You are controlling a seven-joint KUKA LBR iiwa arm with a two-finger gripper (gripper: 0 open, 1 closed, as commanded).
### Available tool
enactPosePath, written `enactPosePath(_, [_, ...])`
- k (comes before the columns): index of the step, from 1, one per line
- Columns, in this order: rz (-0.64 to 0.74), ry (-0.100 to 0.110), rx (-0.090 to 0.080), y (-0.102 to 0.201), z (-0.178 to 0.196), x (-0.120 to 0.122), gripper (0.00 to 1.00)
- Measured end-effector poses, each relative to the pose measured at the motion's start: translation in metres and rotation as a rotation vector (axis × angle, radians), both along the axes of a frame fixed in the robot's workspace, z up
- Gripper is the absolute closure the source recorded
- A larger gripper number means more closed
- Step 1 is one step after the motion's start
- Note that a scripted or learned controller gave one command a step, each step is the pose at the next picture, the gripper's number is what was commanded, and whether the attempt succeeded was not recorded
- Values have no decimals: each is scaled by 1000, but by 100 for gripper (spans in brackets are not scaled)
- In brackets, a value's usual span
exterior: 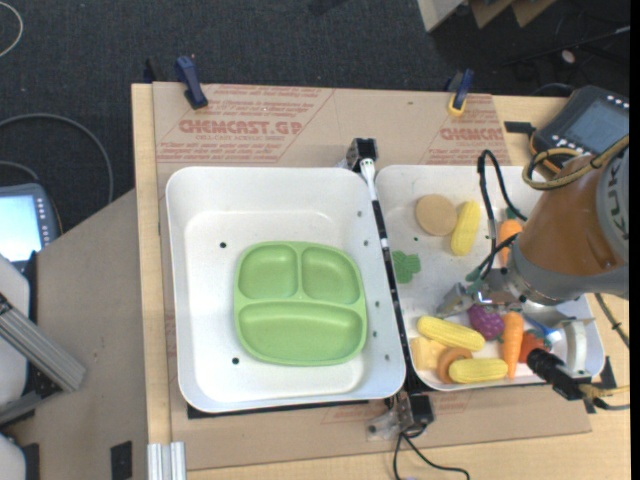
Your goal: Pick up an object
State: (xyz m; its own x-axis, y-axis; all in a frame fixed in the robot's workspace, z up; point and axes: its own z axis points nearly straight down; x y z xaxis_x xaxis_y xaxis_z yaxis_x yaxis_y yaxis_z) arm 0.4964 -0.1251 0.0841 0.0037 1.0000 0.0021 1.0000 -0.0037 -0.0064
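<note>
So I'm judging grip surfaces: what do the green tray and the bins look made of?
Green tray: likely moulded plastic, matte with a soft sheen, with rounded compartment ridges. Left bin and right bin: apparently smooth white plastic, with rolled rims and faint gloss.

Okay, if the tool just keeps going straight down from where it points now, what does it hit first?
Probably the purple toy right beneath the tool, with a banana and carrot beside it; depth is hard to judge from this slanted view.

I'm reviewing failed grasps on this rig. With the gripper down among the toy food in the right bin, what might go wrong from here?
1. The gripper sits amid crowded pieces: purple grapes, a carrot and a banana. It may pinch two, or push one aside.
2. The banana is rounded, so it may slip out.
3. The arm hides part of the right bin, so a miss could go unseen.
</note>
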Motion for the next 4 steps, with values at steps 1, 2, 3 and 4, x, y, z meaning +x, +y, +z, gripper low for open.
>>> enactPosePath(1, [1,-10,-3,1,11,4,100])
enactPosePath(2, [2,-12,-5,-1,67,-10,100])
enactPosePath(3, [3,-8,-4,-1,64,-10,0])
enactPosePath(4, [3,-4,0,-3,-1,-3,0])
